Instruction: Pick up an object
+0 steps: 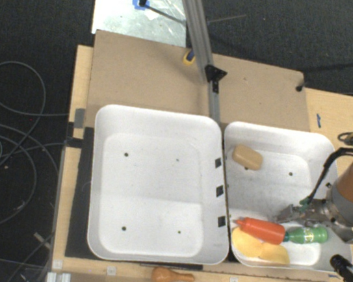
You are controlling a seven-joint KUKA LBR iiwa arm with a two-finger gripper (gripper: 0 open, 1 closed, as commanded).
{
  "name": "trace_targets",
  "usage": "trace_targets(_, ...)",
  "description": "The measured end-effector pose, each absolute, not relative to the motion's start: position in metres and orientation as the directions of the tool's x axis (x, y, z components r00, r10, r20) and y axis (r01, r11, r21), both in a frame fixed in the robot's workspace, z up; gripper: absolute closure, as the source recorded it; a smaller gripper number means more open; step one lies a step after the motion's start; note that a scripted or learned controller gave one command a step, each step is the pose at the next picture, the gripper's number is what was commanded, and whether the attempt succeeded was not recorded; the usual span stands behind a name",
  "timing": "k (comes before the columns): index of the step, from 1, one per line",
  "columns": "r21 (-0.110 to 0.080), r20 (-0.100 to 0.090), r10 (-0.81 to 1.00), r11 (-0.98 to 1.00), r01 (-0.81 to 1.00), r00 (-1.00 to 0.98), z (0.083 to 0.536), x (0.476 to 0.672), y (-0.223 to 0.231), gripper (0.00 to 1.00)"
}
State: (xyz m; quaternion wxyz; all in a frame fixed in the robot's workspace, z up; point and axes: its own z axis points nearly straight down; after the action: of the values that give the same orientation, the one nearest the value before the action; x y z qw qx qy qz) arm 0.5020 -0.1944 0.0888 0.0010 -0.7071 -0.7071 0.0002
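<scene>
Right bin (275, 142): red bottle with green cap (279, 232) lies flat near the front edge, long axis roughly left-right across the bin, cap end toward the arm on the right, red body toward the divider. Just in front of it, touching or nearly so, a yellow soft lump (259, 248), maybe two pieces, hard to separate. Tan block (247, 157) sits well apart at the back-left of the same bin. Pincer (301, 213) is low in the bin just behind the bottle's cap end; it's a dark metallic clutter against the wrist, can't tell how it's set or whether it touches the bottle. Arm body is cut off at the right edge. Left bin (156, 187) just beside it. Small orange-brown thing (171, 275) lies on the table (140, 72) in front of the left bin
</scene>
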Motion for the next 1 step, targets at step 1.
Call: trace_targets(1,0.004,-0.001,1.000,-0.001,1.000,0.001,0.1015,0.5033,-0.1953,1.00)
